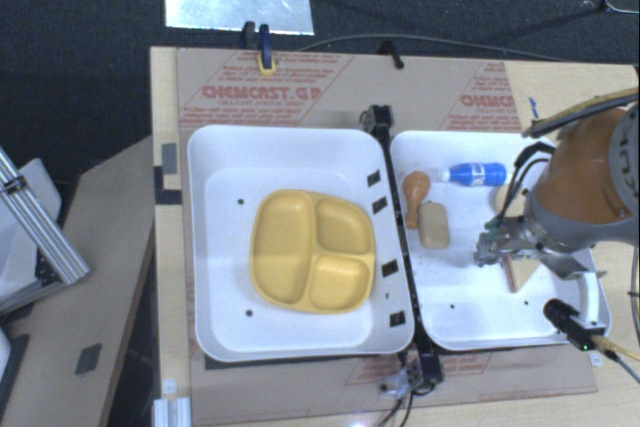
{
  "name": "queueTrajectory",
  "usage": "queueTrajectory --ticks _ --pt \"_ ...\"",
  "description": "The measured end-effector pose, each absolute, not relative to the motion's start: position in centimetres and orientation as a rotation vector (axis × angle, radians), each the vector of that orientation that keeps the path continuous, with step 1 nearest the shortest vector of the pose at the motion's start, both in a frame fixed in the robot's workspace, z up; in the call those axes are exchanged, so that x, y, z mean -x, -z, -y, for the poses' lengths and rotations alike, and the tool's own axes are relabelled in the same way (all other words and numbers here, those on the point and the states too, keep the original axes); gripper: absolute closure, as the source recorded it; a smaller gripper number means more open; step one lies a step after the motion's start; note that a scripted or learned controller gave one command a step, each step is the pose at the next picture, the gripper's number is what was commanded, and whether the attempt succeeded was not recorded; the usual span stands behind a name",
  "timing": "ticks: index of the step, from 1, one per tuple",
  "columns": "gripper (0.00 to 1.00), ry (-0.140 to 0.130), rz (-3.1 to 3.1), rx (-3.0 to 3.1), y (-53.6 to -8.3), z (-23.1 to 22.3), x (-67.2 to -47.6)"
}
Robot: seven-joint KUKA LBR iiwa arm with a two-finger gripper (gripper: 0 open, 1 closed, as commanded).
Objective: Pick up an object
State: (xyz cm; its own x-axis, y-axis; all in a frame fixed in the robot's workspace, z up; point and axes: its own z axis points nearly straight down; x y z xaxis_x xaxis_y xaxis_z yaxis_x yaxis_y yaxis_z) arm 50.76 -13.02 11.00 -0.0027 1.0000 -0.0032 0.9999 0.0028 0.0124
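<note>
Here we judge the approach is under way: our gripper [497, 250] hangs low in the right bin [450, 325], near its right wall, over a tan stick [512, 272] half hidden beneath it. We cannot tell its state. Left of it lie a sponge [433, 224] and a wooden spoon [414, 190], farther off a blue bottle [476, 175]. Next we need a descent onto one piece. The left bin [215, 315] holds a yellow tray [311, 250]

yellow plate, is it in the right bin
No, the yellow plate lies in the left bin; the right bin holds the blue bottle.
</note>
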Motion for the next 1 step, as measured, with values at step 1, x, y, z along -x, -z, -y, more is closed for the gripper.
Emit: queueTrajectory --ticks 1 --pt "1.00 -0.005 -2.223 -2.212 -16.46 12.00 -50.82"
